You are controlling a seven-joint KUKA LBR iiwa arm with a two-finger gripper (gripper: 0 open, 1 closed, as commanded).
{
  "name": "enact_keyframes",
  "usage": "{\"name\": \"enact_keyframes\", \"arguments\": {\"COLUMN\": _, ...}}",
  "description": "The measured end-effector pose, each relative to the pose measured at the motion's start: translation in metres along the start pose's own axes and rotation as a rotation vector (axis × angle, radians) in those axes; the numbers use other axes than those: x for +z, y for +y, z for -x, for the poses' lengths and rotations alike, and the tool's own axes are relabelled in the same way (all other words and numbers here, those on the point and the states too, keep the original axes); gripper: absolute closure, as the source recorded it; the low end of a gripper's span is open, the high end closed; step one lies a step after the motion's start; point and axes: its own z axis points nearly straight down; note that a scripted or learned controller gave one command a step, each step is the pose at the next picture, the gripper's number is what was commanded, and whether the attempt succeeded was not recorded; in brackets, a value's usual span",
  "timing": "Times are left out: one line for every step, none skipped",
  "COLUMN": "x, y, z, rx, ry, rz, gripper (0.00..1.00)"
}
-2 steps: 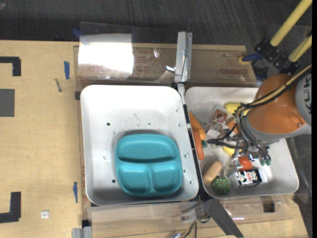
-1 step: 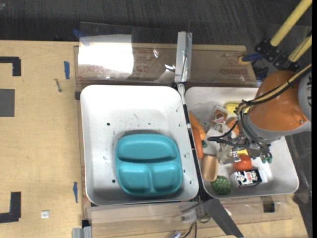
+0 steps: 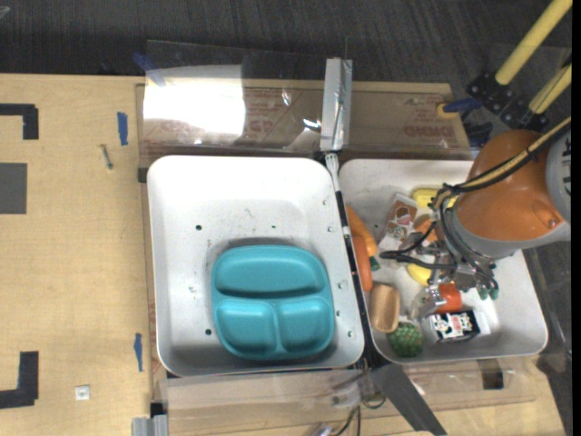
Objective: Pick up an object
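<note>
My gripper (image 3: 442,286) reaches down into the right bin (image 3: 526,330), under the orange band of the arm (image 3: 508,193). Its tip sits over a small orange-red item (image 3: 447,294) and right above a black and white packet (image 3: 453,325). Around it lie a yellow banana-like piece (image 3: 417,272), a tan cylinder (image 3: 385,306), a green round object (image 3: 406,339), an orange carrot shape (image 3: 363,248) along the bin's left wall and a brown-and-white wrapper (image 3: 402,216). The arm hides much of the bin's middle.
The left bin (image 3: 182,207) holds a teal divided tray (image 3: 272,300) near its front. A metal divider (image 3: 335,107) and clear sheeting stand behind the bins. Yellow rods (image 3: 540,25) cross the upper right corner. Cardboard bench surface (image 3: 64,271) lies to the left.
</note>
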Motion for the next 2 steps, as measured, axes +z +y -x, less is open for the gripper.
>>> {"name": "enact_keyframes", "arguments": {"x": -0.0113, "y": 0.0007, "z": 0.0029, "rx": -0.001, "ry": -0.009, "rz": -0.002, "gripper": 1.00}}
{"name": "enact_keyframes", "arguments": {"x": -0.0106, "y": 0.0012, "z": 0.0026, "rx": -0.002, "ry": -0.008, "rz": -0.001, "gripper": 0.00}}
